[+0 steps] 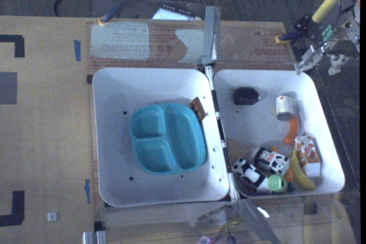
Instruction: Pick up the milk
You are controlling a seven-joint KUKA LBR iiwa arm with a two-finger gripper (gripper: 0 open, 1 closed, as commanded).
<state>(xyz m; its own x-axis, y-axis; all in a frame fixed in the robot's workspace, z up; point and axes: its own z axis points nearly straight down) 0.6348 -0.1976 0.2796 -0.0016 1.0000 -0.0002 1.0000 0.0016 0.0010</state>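
The milk is a small carton with black and white cow patches [270, 160], lying near the front of the right bin [260, 123]. A second cow-patterned pack [249, 171] lies just to its front left, touching it. My gripper [318, 64] hangs over the right bin's far right corner, well away from the milk. It is open, with nothing between its two spread fingers.
Around the milk lie an orange juice carton [307, 155], a banana [301, 173], a green ball [276, 183] and a carrot [291, 131]. A white can [284, 107] and a black object [246, 96] lie further back. The left bin [114, 100] holds a blue divided plate [168, 138].
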